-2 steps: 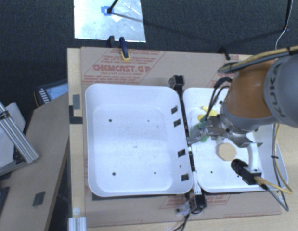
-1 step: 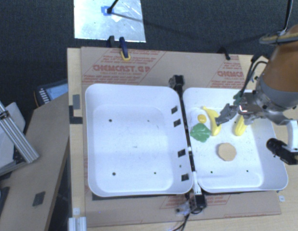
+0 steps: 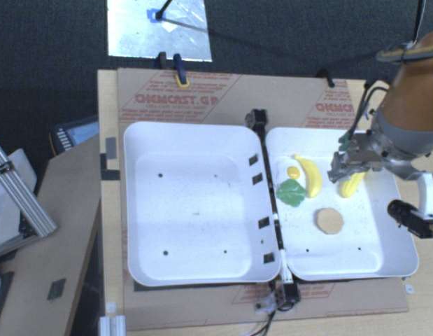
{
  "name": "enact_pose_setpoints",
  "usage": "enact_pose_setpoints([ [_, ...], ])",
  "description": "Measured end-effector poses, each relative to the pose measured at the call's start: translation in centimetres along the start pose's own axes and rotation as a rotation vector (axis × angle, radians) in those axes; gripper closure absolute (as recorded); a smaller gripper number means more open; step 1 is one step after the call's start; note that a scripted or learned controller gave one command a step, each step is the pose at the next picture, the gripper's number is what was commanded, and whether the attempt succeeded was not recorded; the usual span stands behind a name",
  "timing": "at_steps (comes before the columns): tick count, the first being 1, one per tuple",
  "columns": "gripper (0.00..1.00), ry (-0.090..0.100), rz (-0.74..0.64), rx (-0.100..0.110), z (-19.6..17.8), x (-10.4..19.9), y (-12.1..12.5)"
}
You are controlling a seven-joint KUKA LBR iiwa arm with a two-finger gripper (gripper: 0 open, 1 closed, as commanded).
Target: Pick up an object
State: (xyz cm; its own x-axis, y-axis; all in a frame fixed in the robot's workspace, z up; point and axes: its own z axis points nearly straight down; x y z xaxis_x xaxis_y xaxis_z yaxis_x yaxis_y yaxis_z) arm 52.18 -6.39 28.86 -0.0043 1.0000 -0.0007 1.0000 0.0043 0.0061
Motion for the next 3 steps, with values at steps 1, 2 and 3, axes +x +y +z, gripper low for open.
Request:
enact_pose_setpoints([
  [1,1.00,0.005,-0.009,-0.008,-11.0,9.0,-1.3],
  [2,1.00,0.004,-0.006,-0.003,-17.3,14.8,-3.4],
  [3,1.00,0.001,-0.002,0.004,-15.4,15.1,-3.3],
])
